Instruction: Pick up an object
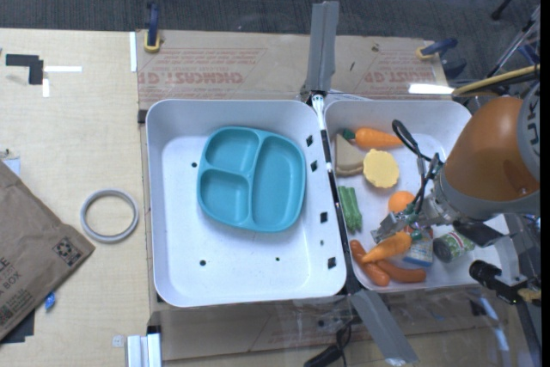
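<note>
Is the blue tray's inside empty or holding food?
Empty. All three compartments of the tray show bare blue; it lies flat in the left bin. The food lies in the right bin.

Left bin (163,211): we see a blue divided plate (253,178) lying flat near its middle.
Right bin (378,109): we see toy food, including a carrot (376,137), a yellow round piece (381,168), a green stick (350,209) and red sausages (382,273).
Gripper (397,229): we see it low over the right bin, just above an orange carrot piece (388,247).
Bench, left side: a grey tape ring (109,214) and a cardboard box (30,249).
</note>
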